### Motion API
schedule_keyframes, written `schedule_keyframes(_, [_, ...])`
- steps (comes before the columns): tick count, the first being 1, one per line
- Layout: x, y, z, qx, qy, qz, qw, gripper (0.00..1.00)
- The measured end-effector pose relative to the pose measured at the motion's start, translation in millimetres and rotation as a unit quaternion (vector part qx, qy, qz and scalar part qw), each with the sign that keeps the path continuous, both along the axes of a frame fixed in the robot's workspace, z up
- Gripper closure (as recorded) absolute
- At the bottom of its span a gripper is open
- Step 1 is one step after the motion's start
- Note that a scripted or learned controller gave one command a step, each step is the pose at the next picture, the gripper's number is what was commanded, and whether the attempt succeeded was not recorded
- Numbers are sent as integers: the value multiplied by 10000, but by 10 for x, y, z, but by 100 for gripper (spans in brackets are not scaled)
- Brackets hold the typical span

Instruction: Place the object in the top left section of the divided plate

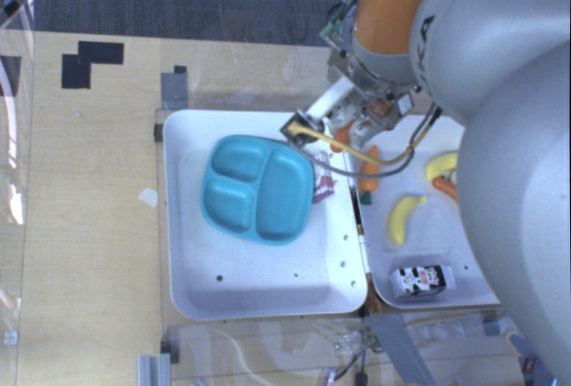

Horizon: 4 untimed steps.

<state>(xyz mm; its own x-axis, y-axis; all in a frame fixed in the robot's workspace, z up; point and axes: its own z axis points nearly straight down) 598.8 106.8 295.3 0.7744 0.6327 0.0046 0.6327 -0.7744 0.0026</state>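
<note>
Two bins: left bin [268, 291] and right bin [385, 264], white, shallow, side by side; the arm covers the right bin's outer side.
Packet [419, 279]: black and white, near corner of the right bin; print too small to read.
Banana [403, 217]: yellow, whole, just beyond the packet.
Green piece [364, 195]: small, at the rim between the bins; shape unclear.
Divided plate [259, 188]: teal, in the left bin.
Dark wrapper [323, 184]: at the plate's right edge; touching or apart cannot be told.
Second banana [442, 167]: cut off by the arm, with a half-hidden orange piece [444, 187] beside it.
Carrot [369, 158]: orange, by the dividing rim, just below the gripper.
Object to place: which item cannot be told; every loose item lies off the plate.
Gripper [355, 127]: above the dividing rim; open or closed cannot be told.
Arm [500, 126]: grey with an orange band, cut off at the top and right.
</note>
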Motion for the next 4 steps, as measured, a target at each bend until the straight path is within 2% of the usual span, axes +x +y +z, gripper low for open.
schedule_keyframes(1, [-978,531,-955,-3,33,844,9964,100])
schedule_keyframes(2, [-966,359,-1261,2,32,262,9997,100])
schedule_keyframes(3, [-171,781,-822,-3,8,1523,9883,100])
schedule_keyframes(4, [698,1146,-677,-4,7,1606,9870,100])
